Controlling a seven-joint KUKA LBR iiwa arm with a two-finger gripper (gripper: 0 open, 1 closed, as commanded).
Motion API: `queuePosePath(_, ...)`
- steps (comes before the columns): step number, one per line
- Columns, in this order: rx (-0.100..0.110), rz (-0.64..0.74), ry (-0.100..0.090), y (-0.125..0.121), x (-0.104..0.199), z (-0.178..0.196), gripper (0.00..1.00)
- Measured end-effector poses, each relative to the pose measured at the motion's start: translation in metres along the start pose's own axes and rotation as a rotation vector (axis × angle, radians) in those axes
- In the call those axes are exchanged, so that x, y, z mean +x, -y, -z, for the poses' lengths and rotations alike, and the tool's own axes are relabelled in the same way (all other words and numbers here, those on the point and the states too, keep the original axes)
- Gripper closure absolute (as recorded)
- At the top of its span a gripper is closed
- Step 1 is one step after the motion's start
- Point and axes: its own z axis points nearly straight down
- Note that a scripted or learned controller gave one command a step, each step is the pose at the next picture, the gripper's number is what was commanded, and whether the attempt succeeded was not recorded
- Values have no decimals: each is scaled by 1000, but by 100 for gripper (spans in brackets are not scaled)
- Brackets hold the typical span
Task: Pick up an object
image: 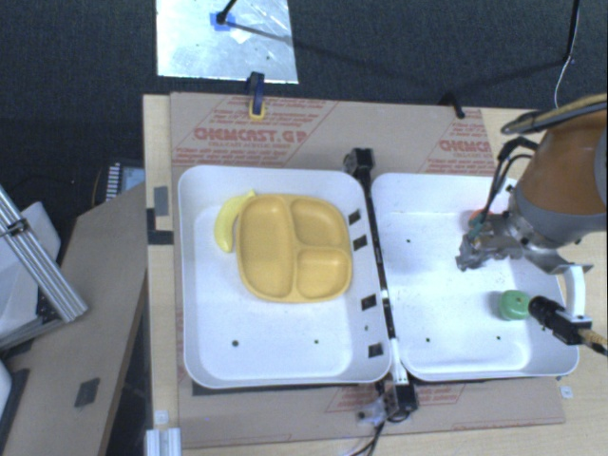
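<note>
Premises present as a robotics laboratory or test cell. The surface (313, 126) is a board printed with a maker's name, clamped at its far edge by a yellow clamp (256, 98). Two white bins (285, 373) sit side by side on it. Aluminium framing (38, 264) stands at left, cables (570, 27) run overhead, and dark carpet (76, 65) covers the floor.

"chemcast gp" (red) on board (249, 133)
</note>
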Motion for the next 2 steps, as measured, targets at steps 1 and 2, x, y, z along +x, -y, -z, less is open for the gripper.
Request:
queuePosePath(1,-2,2,0,-2,0,54,100)
queuePosePath(2,3,6,-2,-19,46,60,100)
